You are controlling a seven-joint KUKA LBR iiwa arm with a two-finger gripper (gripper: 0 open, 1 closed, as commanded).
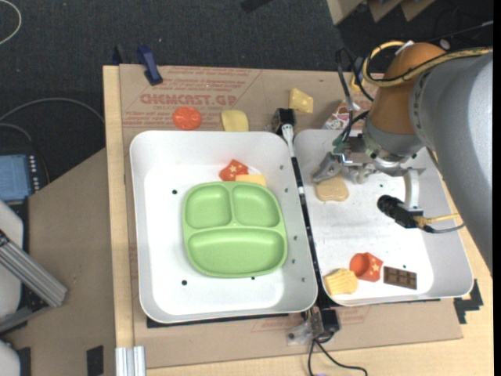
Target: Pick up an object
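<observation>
Hanging low over the right bin (454, 276), the claw (343, 167) sits just above a tan cookie-shaped piece (332, 190) lying on the bin floor near its upper left; whether it is spread or pressed together I cannot tell. A green divided plate (233, 229) fills the left bin (153, 210) on the tabletop (125, 116).

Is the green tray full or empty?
Empty. All three compartments of the green tray show bare plastic; the red piece lies outside it, by its far rim.
</observation>
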